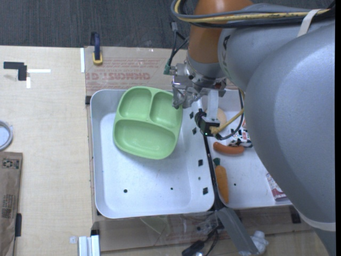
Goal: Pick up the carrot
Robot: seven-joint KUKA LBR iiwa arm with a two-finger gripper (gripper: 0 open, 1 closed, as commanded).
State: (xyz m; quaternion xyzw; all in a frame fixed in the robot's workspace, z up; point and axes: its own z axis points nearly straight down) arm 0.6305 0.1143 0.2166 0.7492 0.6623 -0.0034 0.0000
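Carrot seen lying in right bin, beside divider, untouched. Gripper poised over plate; finger state cannot be told. Approach advised along carrot's length, clear of divider.

Clearly a robotics lab or test cell, not a home: pale plywood tabletop with black tape marks, a blue-handled clamp gripping a cardboard sheet. Shallow white bins fixed side by side beneath a grey industrial arm, loose cables looping over its orange band. Dark carpet beyond.
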